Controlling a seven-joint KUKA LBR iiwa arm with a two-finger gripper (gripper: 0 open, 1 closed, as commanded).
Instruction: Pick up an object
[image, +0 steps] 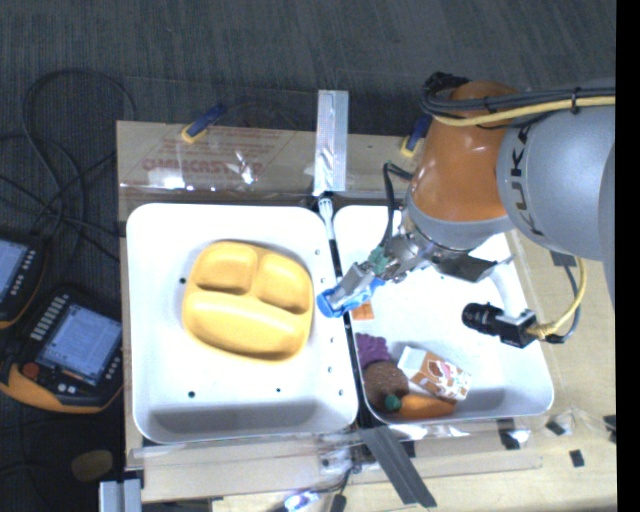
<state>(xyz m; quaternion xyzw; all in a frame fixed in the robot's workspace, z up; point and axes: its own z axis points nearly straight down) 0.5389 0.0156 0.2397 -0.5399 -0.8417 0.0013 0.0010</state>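
Two small toys, a carrot and a brown ball, look light. Grab the carrot's middle. I cannot tell how the gripper is set.

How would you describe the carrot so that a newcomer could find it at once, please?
Look in the right bin, along its near wall. The carrot lies there beside a brown ball and below a small carton. It is the only orange, tapered thing there, with a green tip.

We cannot tell the gripper's finger state; the arm hides the right bin's upper part.
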